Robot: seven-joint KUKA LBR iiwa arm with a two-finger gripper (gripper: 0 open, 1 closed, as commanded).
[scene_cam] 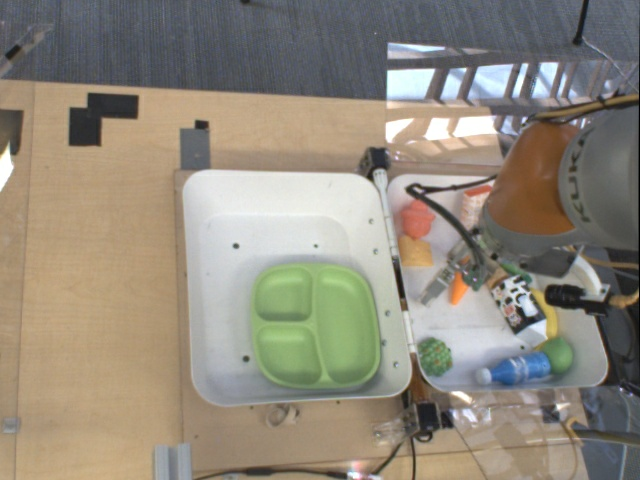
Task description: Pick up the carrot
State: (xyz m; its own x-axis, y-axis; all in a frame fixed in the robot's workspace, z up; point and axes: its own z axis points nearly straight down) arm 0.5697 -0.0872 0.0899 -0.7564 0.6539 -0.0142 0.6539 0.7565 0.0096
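The green divided plate point(315, 325) sits untouched in the left bin point(215, 208). To the plate's right, in the neighbouring bin, the carrot point(459, 288) appears pinched between the closed jaws of the gripper point(455, 280), low over the bin floor. The grasp looks made; lifting clear remains, I judge.

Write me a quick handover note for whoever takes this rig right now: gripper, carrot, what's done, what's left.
Gripper: down inside the right bin, right beside the carrot; its grip can't be judged from this view.
Carrot: lying on the right bin's floor, just below the yellow block and the red toy.
Done: arm is lowered next to the carrot.
Left: confirm a grip, then lift it. No lift is visible yet.
Left bin holds the green tray.
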